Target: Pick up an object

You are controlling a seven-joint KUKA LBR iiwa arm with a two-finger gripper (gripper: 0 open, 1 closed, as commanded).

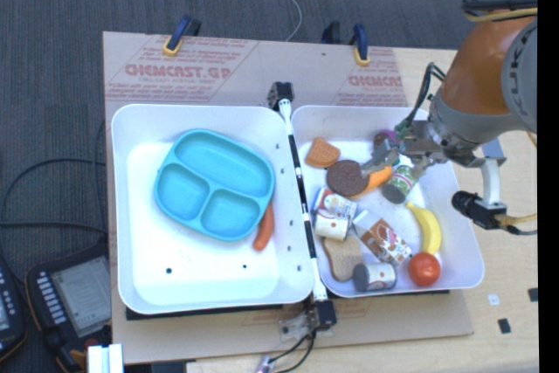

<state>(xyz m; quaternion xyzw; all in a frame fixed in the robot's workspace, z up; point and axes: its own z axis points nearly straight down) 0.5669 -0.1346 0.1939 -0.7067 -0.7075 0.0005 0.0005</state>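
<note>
We see two bins side by side on the table (79,92): the left bin (131,275) holds a divided plate (214,185) with a carrot (264,230) just beside its right edge, while the right bin (467,262) holds a banana (427,227) behind a tomato (424,269).

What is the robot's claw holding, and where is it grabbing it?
It cannot be told. The gripper is down in the right bin, close to the orange carrot piece and the small green bottle, but no item is clearly between its fingers.
</note>
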